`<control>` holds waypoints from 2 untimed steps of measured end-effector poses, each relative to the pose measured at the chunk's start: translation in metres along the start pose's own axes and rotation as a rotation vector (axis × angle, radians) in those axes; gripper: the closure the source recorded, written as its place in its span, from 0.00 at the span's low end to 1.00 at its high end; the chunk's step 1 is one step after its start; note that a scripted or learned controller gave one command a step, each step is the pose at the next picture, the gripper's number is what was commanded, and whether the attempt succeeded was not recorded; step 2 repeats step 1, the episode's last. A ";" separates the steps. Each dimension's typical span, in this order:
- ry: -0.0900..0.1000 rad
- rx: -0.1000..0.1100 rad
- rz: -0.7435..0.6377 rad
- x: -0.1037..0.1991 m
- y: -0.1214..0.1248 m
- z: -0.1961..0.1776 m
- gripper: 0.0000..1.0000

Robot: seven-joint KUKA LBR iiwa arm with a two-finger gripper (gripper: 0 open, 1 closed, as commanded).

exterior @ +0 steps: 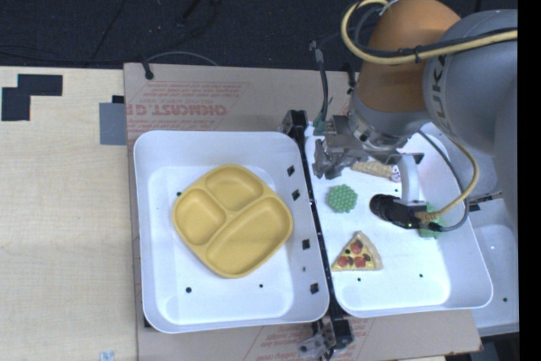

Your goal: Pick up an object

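In the right bin lie a green knobbly ball and a toy pizza slice nearer the front. A pale stick-like piece pokes out from under the arm. My gripper hangs at the bin's back left corner, just above and behind the green ball. The wrist hides much of the gripper, and nothing shows between the fingers.
The left bin holds a yellow divided plate. A black divider runs between the bins. The grey arm with its orange band covers the right bin's back right part. The front of the right bin is open floor.
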State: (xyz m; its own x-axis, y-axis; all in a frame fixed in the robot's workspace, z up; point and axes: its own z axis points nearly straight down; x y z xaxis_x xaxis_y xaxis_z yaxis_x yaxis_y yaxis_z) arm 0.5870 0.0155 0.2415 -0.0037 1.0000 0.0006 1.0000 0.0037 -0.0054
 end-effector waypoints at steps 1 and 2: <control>0.000 0.000 -0.001 0.050 -0.007 0.014 1.00; 0.000 0.000 -0.001 0.050 -0.007 0.014 1.00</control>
